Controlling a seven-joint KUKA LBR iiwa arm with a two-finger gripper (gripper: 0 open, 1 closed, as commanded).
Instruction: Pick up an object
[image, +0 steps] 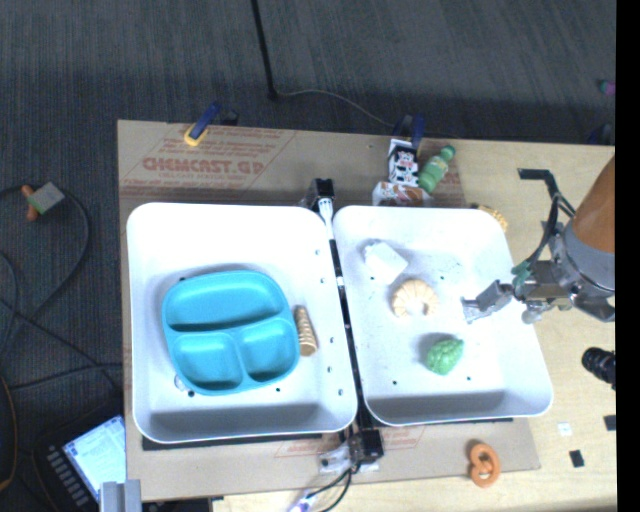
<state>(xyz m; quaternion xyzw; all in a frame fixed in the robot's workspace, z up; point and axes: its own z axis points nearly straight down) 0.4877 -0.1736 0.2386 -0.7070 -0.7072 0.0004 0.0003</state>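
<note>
You are looking down at a slant on a tabletop (150, 150) of pale board that carries two shallow white bins side by side. The arm (590, 240) enters from the right edge of the view, grey with an orange band at the top of what shows, and reaches leftward over the right rim of the right bin (520, 400). Its end effector (487, 300) sits low over the right part of that bin, pointing left. You cannot tell from this angle whether it is open or closed, and nothing can be seen held in it.

In the right bin, a croissant-shaped tan pastry toy (413, 297) lies near the middle, just left of the end effector and apart from it. A green broccoli-like toy (443, 355) lies below and slightly right of the pastry. A small white object (385, 262) rests toward the upper left of the bin.

In the left bin (150, 400), a blue divided plate (230, 328) with three compartments takes up the centre. A small brown ridged piece (304, 331) lies just beside the plate's right edge.

Outside the bins, a small toy bottle with a green top (412, 172) lies behind the right bin, and an orange ring-shaped item (484, 463) lies on the tabletop in front of it.
</note>
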